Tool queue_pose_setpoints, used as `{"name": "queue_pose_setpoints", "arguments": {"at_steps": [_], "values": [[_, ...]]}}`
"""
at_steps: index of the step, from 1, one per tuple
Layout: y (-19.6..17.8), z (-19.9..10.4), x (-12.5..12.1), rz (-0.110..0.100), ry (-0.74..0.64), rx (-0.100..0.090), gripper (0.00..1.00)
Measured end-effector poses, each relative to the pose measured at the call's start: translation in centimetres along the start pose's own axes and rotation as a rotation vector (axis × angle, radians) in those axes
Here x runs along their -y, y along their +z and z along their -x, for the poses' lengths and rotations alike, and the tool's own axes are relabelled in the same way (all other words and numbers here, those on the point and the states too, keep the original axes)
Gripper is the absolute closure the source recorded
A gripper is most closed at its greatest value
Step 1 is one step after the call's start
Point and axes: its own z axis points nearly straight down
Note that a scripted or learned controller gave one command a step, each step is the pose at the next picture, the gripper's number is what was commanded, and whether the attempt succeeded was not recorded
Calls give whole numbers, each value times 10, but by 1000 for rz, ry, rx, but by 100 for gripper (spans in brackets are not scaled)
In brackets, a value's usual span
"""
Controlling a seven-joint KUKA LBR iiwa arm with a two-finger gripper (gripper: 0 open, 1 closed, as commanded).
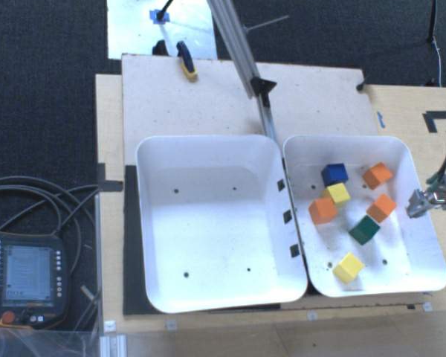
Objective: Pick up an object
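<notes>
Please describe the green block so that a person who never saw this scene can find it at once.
Look in the right white bin, which holds seven small blocks. The green block lies near its middle, just below an orange block and above a yellow block. It is the one green block there.

Seven small blocks lie loose in the right bin (424,262), all left of the jaws at its right rim. Nearest is an orange block (381,207), with a green block (365,230) just below it. Another orange block (377,175) sits up-left of the jaws. Farther left cluster a blue block (334,173), a yellow block (339,193) touching it, and a third orange block (322,210). A second yellow block (348,267) lies lowest, apart.
</notes>
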Motion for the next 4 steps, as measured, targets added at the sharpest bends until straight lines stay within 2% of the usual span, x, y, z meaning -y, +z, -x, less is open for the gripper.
{"name": "queue_pose_setpoints", "arguments": {"at_steps": [1, 3, 4], "values": [[16, 0, -1, -8, 2, -3, 100], [-5, -101, -15, -5, -6, -5, 100], [3, -156, -30, -7, -7, -6, 100]]}}
